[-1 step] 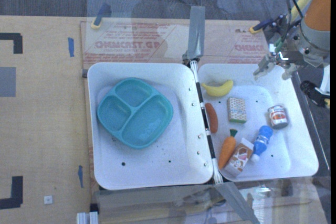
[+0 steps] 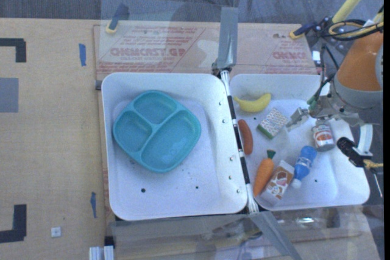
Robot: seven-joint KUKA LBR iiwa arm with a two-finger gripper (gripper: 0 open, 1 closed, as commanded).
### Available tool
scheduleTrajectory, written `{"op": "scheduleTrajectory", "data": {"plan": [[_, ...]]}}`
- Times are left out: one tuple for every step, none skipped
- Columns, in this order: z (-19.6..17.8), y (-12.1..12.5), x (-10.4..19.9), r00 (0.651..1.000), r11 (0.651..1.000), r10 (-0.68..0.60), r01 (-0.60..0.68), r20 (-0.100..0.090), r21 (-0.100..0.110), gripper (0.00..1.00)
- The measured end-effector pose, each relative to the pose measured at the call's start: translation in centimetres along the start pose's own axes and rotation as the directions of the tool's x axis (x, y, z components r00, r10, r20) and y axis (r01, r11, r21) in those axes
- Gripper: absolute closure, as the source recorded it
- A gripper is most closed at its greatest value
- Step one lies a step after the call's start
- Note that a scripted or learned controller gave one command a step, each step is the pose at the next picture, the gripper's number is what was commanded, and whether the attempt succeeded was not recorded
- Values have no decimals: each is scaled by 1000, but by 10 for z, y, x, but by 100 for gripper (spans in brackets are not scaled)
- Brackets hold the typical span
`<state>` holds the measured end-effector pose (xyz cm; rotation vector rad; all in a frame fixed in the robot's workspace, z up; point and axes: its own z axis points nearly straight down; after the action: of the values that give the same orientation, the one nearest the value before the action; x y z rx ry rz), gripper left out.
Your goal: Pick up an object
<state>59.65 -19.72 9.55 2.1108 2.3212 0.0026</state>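
Gripper (image 2: 300, 119) sits low in the right bin (image 2: 350, 195), its fingers (image 2: 294, 122) pointing toward the bin's middle; whether they are spread or pressed together cannot be told, and nothing is seen between them. Just off the tips lies a small green-patterned packet (image 2: 272, 123), near but apart. Beyond that, a banana (image 2: 253, 102) toward the far wall and a sausage (image 2: 245, 136) by the divider. Beside the wrist stands a small jar (image 2: 322, 136). Nearer the front rim: blue bottle (image 2: 303, 165), carton (image 2: 278, 181), carrot (image 2: 263, 173). Left bin (image 2: 122, 192) holds a teal divided plate (image 2: 157, 130), well apart from the fingers
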Motion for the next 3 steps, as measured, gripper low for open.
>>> {"op": "scheduleTrajectory", "data": {"plan": [[7,-33,-17,994,994,-112,112,-8,-5,0],[7,-82,26,998,998,-62,62,-2,-2,0],[-4,-81,22,998,998,-56,56,4,-9,100]]}}
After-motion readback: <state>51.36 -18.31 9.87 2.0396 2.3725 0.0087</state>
